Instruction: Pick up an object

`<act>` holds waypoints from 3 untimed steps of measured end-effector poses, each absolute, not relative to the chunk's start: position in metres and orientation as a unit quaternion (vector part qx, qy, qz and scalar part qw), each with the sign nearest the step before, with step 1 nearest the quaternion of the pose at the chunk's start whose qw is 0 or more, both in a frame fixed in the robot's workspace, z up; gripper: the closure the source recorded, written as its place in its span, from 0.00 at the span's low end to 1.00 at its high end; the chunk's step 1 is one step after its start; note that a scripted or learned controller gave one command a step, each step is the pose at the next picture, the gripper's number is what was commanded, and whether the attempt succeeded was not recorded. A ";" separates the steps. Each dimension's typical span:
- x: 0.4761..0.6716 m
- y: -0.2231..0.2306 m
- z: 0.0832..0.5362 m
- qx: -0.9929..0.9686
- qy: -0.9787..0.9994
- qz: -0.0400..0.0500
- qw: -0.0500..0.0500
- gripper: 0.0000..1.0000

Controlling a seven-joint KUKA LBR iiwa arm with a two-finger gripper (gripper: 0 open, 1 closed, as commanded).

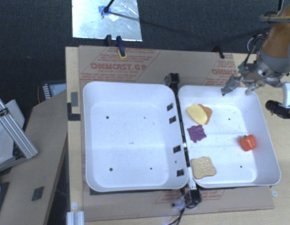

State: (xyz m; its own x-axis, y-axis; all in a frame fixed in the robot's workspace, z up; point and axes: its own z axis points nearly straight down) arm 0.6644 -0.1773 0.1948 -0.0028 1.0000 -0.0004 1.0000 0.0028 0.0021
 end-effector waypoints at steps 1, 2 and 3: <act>0.660 -0.152 0.367 0.704 0.710 0.006 0.010 0.00; 0.629 -0.134 0.482 0.705 0.710 0.005 0.007 0.00; 0.670 -0.089 0.539 0.704 0.710 0.004 0.004 0.00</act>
State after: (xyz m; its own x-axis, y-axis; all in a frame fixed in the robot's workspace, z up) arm 0.6696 -0.0888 0.5393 -0.0094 1.0000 -0.0004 0.9999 0.0094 0.0116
